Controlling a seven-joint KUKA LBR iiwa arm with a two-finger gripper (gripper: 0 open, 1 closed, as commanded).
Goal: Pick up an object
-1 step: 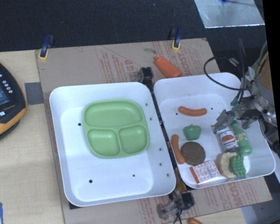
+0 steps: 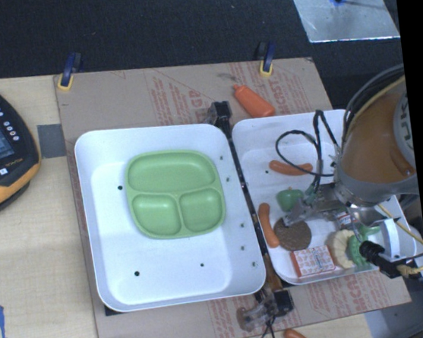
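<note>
Claw (image 2: 302,208): low in the right bin (image 2: 273,268), over the toys; spread or pinched, cannot tell.
Brown round piece (image 2: 293,235): just at 6 o'clock of the claw.
Green piece (image 2: 289,195): touching the claw's 12 o'clock side.
Orange sausage (image 2: 267,225): by the bin's 9 o'clock wall.
Left bin (image 2: 114,280): holds a green divided plate (image 2: 175,192).

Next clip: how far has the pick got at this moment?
Done: the arm is down inside the right bin, its pincer low among the items near the green piece and the brown disc. In hand: nothing visibly; no object sits between its fingers, and whether they are closed is unclear. Left: grip one item and lift it clear. The green tray lies in the left bin.
</note>
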